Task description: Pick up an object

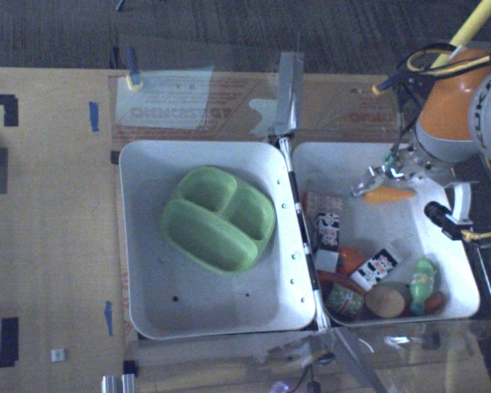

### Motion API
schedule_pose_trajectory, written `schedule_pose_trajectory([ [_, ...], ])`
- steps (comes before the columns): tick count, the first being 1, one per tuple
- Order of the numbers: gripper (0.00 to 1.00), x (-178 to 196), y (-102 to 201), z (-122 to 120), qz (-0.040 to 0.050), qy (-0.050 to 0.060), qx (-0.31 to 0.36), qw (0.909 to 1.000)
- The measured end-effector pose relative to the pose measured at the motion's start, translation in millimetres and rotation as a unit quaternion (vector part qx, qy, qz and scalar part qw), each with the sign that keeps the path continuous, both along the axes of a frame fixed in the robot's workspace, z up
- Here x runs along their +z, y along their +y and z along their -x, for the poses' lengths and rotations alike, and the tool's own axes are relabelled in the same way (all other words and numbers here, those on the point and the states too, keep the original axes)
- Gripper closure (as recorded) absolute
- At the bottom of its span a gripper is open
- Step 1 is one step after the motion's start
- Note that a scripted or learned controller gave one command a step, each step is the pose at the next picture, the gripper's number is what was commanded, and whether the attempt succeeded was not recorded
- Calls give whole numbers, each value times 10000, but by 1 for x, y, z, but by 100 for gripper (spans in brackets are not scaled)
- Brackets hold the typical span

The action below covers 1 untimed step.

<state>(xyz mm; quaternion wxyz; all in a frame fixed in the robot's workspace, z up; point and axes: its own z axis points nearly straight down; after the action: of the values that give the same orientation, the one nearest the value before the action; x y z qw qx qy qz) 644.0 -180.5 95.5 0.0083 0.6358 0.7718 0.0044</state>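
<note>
My gripper point(378, 178) hangs over the back of the right bin point(458, 256), below the arm's orange band point(452, 105). A small orange carrot-like piece point(390, 194) lies right beside the gripper's tip, on its near side; whether they touch is unclear. Along the bin's front and left lie two cow-patterned cartons point(328, 229) point(379, 267), a red piece point(350, 259), a green bottle point(423, 278), a brown round fruit point(385, 301) and a green round item point(344, 301).
The left bin point(147, 301) holds a green divided plate point(219, 218). A metal divider point(290, 97) runs between the bins at the back. Cables and a black fitting point(446, 218) hang at the arm's right side.
</note>
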Motion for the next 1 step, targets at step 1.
schedule_pose_trajectory([
  [1,100,12,0,-2,-7,-35,-6,10000],
])
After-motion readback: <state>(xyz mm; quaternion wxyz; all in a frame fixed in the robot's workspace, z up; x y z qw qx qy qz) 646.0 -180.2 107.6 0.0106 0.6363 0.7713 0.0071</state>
